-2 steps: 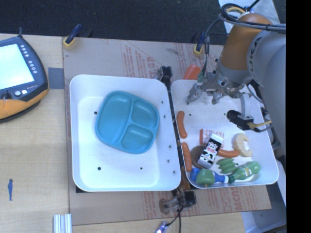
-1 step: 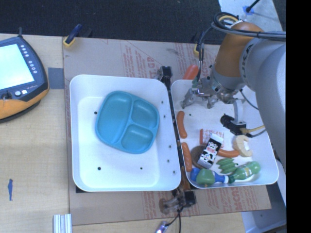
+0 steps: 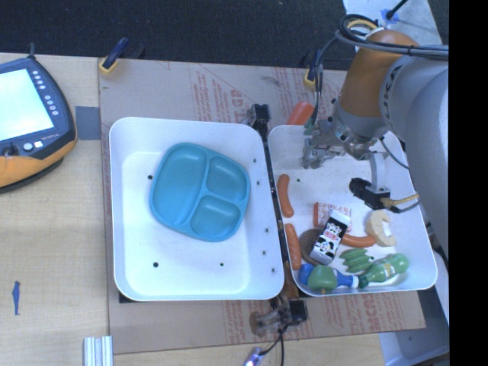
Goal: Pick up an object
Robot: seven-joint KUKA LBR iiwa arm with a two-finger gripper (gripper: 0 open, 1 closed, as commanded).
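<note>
Objects for picking lie heaped in the right bin (image 3: 301, 139), lower right of frame, while the gripper (image 3: 316, 157) hangs over its bare upper end, fingers apparently a little apart around nothing, so I judge the approach is underway and descent onto the nearby sausage (image 3: 285, 194) comes next.
</note>
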